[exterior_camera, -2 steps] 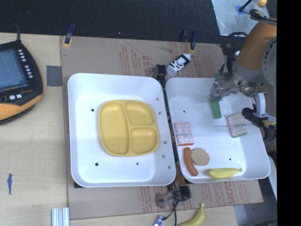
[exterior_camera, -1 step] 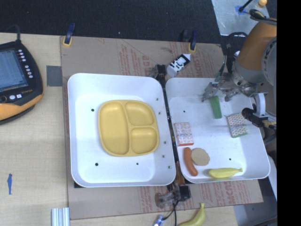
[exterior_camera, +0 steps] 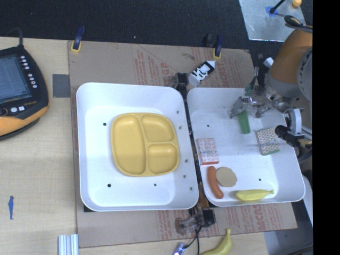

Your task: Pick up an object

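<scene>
The right bin [exterior_camera: 289, 185] holds a green stick-shaped object [exterior_camera: 244, 123], a patterned pad [exterior_camera: 268, 141], a pink-and-white packet [exterior_camera: 206, 150], a red sausage [exterior_camera: 213, 182], a round brown cookie [exterior_camera: 227, 177] and a yellow banana [exterior_camera: 254, 195]. My gripper [exterior_camera: 249, 108] hangs over the bin's far part, just above the top end of the green stick. Its fingers are spread to either side and nothing sits between them. The grey arm with its orange band [exterior_camera: 292, 52] comes in from the right.
A yellow divided plate [exterior_camera: 144, 143] lies in the left bin [exterior_camera: 90, 190]. A control pendant [exterior_camera: 18, 92] rests on the bench at far left. A black-and-white tag [exterior_camera: 202, 71] lies behind the bins, and a second banana [exterior_camera: 223, 243] in front of them.
</scene>
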`<state>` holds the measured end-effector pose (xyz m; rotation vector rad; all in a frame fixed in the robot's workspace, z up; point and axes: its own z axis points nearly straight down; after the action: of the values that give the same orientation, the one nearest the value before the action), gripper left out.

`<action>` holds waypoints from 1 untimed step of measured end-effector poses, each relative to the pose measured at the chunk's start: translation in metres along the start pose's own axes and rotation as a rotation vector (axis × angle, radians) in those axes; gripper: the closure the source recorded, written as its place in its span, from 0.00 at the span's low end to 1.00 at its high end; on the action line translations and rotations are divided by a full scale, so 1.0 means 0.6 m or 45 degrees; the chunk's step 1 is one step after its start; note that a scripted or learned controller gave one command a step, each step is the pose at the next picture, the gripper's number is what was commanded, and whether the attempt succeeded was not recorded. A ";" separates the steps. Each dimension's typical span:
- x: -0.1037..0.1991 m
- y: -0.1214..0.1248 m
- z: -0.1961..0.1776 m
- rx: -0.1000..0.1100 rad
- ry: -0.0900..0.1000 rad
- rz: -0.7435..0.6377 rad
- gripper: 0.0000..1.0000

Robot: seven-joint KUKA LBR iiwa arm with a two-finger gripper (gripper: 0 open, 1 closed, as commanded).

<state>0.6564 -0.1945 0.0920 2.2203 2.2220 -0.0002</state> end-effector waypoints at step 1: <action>-0.001 0.001 -0.018 -0.002 -0.001 -0.001 1.00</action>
<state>0.6569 -0.1948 0.1028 2.2183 2.2221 0.0009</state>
